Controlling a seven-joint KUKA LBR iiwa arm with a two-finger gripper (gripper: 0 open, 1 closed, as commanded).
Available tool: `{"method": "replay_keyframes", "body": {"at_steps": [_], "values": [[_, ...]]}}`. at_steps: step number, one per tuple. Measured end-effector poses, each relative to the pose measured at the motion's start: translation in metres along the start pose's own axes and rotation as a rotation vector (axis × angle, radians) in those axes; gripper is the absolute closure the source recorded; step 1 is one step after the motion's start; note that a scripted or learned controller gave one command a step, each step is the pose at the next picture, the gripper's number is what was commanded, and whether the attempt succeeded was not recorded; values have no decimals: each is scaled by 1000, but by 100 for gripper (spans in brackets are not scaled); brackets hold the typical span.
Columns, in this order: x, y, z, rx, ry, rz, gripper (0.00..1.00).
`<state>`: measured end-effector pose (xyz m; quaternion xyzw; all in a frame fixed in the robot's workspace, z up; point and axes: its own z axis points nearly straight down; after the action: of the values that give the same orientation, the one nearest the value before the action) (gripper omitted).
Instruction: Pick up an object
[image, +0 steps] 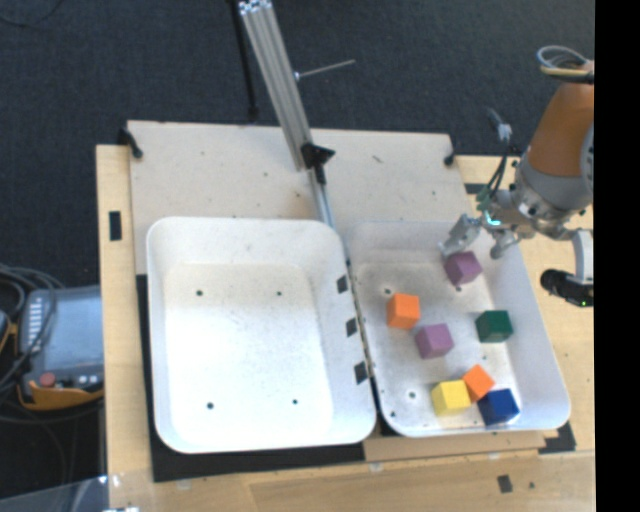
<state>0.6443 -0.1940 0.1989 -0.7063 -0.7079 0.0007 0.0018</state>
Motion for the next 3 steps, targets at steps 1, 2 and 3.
{"method": "replay_keyframes", "body": {"at_steps": [1,2,3], "values": [[-1,1,-3,-4,-5,-3,0],[-12,-5,48,0,-5,4,0],[-14,-6,100,0,-5,5,0]]}}
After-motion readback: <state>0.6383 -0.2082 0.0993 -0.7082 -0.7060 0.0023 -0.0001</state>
